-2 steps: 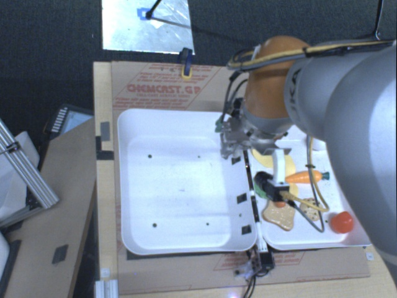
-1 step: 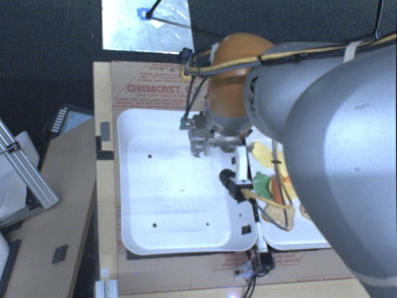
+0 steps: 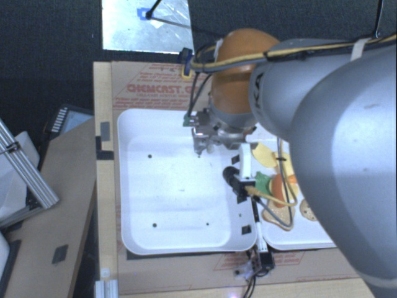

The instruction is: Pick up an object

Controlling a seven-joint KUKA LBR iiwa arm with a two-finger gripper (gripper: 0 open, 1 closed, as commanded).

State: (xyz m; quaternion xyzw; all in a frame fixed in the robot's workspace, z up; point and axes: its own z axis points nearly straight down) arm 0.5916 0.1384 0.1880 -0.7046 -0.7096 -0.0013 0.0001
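Reaching in from the right, stretching the grey arm (image 3: 335, 123) with its orange band (image 3: 242, 54) across most of the right bin (image 3: 301, 241). Hanging the gripper (image 3: 200, 143) over the far right part of the left bin (image 3: 155, 191), just beside the rims dividing the two bins, and pointing it down at the white floor. Giving no clear sign of being clenched or released; too small and shadowed to tell, and likewise unclear whether touching the floor. Lying across the rims from the gripper, in the left part of the right bin: a yellow piece (image 3: 263, 155) farthest back, a green piece (image 3: 263, 182) just in front of it, an orange-red piece (image 3: 279, 191) touching the green one on its right, a tan looped piece (image 3: 277, 216) nearest the camera, and a speckled brown disc (image 3: 307, 211) beside the loop, running under the arm's edge. Showing a few small dark dots on the left bin's floor. Sitting side by side on a cardboard sheet (image 3: 149, 89) bearing red lettering.
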